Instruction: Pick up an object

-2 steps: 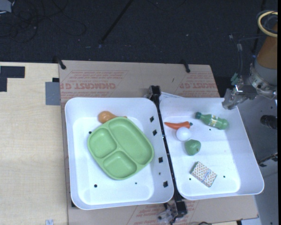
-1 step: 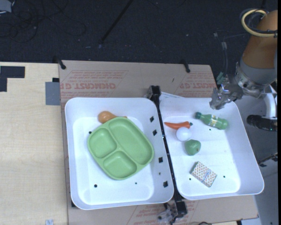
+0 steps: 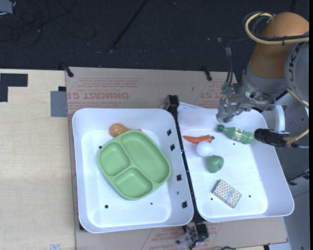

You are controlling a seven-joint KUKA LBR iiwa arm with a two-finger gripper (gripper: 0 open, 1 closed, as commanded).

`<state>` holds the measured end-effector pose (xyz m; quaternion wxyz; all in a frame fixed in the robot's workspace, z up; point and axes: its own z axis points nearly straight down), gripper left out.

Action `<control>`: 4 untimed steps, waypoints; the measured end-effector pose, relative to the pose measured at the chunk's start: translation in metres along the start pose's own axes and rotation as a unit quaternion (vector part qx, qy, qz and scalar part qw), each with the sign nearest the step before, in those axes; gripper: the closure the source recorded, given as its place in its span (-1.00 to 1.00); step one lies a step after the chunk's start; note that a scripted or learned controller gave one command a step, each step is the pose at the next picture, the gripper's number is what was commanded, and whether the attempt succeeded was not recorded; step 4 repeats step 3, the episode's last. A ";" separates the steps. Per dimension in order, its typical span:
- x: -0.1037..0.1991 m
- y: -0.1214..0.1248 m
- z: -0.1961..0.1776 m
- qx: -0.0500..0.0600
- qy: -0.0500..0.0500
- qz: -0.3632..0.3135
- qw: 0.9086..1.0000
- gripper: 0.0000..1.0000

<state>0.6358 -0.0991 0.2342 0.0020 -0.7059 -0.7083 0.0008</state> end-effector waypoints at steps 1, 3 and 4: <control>0.056 -0.010 0.004 0.000 0.000 0.000 1.000 1.00; 0.166 -0.008 0.018 -0.001 0.000 0.000 1.000 1.00; 0.166 -0.008 0.018 -0.001 0.000 0.000 1.000 1.00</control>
